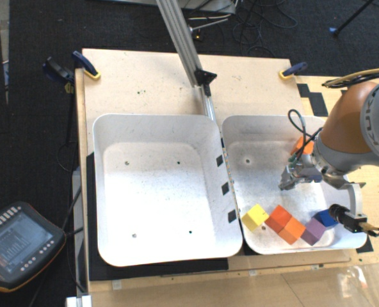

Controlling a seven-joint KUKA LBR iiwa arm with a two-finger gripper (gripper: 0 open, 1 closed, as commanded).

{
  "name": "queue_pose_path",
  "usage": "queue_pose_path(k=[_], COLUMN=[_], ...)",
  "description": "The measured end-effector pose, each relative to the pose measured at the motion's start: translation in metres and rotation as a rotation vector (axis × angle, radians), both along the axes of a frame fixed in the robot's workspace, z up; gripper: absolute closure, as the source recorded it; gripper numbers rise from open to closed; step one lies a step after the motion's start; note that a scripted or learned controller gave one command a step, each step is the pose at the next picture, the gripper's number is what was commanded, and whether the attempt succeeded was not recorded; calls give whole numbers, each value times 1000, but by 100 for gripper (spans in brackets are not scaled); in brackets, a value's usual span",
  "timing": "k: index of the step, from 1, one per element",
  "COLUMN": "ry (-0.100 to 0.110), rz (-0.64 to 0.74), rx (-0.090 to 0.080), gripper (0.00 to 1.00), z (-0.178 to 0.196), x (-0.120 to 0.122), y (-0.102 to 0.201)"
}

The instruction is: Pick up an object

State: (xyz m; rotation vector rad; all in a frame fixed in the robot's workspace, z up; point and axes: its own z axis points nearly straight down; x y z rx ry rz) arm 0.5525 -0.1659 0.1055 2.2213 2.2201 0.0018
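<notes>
Camera view shows two white bins side by side on the bench, with the arm reaching in from the right over the right bin. Five blocks are gathered at the near end of that bin: a yellow block on the left, a red block just beside it, an orange block touching the red one, a purple block next along, and a blue block close against the bin's right wall. The gripper hangs above the bin floor, just behind the red block and apart from the whole cluster; nothing can be seen in it, and whether it is spread or closed cannot be told from this angle. The step in hand is judged to be the approach, so no pick has been made yet. A clean grasp would be favoured by choosing the yellow block, since it has bare floor on its left and far sides, whereas the red and orange ones are pressed together and the blue one is crowded by the wall. The descent should be centred over the chosen block, with its free faces taken as the contact sides, so that neighbours are not nudged
</notes>
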Motion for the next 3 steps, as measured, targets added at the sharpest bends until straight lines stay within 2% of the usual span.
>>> queue_pose_path(k=[2, 3], ry=[-5, -6], rz=[4, 5], rx=[-2, -3], gripper=[100, 100], z=[89, 144], x=[5, 0], y=[6, 13])
